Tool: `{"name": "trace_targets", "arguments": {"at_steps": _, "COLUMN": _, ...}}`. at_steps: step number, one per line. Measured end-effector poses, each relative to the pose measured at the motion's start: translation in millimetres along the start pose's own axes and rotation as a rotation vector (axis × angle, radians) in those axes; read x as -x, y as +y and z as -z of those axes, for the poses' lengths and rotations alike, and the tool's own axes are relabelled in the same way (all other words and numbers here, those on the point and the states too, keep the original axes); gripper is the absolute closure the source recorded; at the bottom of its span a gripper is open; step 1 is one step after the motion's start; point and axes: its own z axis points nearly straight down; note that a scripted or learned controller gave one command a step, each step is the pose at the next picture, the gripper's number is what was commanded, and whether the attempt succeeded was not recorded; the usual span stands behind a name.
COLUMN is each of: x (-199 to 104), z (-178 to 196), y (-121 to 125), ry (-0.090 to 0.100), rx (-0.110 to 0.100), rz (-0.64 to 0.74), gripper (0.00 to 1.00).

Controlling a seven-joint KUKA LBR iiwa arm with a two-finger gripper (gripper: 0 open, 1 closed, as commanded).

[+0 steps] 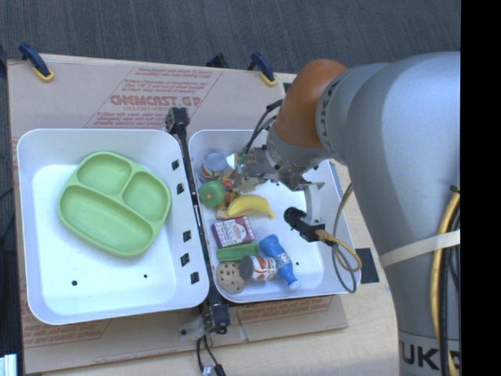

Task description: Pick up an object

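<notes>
Fingers of the gripper [244, 172] sit low in the right bin [333, 276] near its far-left corner; I can't tell their spread. Beside them lies the banana [250, 206].

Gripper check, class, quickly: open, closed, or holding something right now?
Gripper: cannot be told. It sits low in the right bin, beside the banana, with the wrist hiding it.
</notes>
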Motion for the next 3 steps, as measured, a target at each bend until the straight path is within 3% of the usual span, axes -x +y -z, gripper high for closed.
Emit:
{"name": "trace_targets", "arguments": {"at_steps": 1, "x": -34.6, "z": 86.9, "y": -56.4, "ry": 0.001, "rx": -0.006, "rz": -0.004, "gripper": 1.00}}
{"name": "trace_targets", "arguments": {"at_steps": 2, "x": -50.9, "z": 94.7, "y": -42.7, "ry": 0.000, "rx": -0.006, "rz": -0.004, "gripper": 1.00}}
{"name": "trace_targets", "arguments": {"at_steps": 3, "x": -10.8, "z": 96.9, "y": -43.5, "ry": 0.000, "rx": -0.005, "rz": -0.007, "gripper": 1.00}}
